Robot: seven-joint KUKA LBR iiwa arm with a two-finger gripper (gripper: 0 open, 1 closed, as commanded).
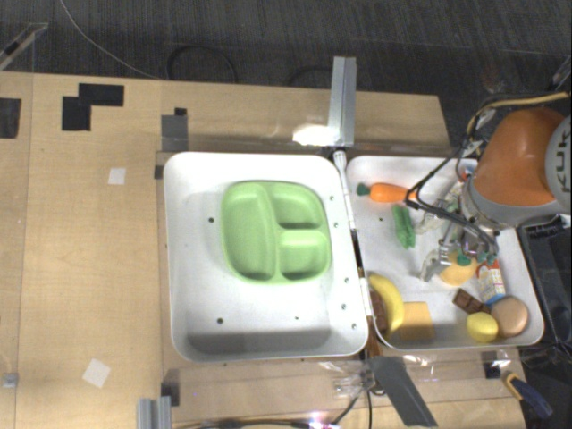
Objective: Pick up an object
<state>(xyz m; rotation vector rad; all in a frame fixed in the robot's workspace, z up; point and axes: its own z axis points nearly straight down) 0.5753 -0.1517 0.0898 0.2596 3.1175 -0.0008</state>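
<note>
Right bin [527,266] (crowded) holds gripper [444,262] among banana [384,290], carrot [390,193].

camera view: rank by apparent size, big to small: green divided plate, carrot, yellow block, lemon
1. green divided plate
2. yellow block and carrot: look about alike, not ranked
3. lemon

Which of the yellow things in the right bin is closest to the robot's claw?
The small yellow piece right under the gripper. The banana, the yellow block and the lemon all lie farther off, toward the bin's near edge.
</note>
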